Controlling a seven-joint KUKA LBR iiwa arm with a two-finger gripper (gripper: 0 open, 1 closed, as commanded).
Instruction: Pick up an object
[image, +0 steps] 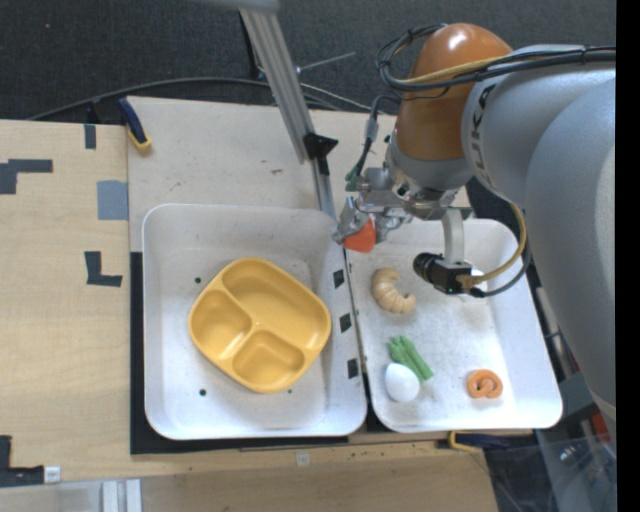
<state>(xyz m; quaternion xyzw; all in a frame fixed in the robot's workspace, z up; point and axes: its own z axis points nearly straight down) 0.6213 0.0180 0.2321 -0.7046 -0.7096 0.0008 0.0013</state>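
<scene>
Orange object (361, 238) in pincer (357, 228), above bins' shared edge (345, 300)

The gripper (362, 226) held an orange piece (360, 238) above the bins' divide; a yellow tray (260, 323) lay left, a croissant (392, 290) right.

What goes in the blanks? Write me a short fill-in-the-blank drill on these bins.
1. The yellow divided plate lies in the ____ bin.
2. The croissant lies in the ____ bin.
3. The orange ring sits to the ____ of the white egg.
4. The tool hangs above the small ____ object.

Missing: left; right; right; orange
</scene>
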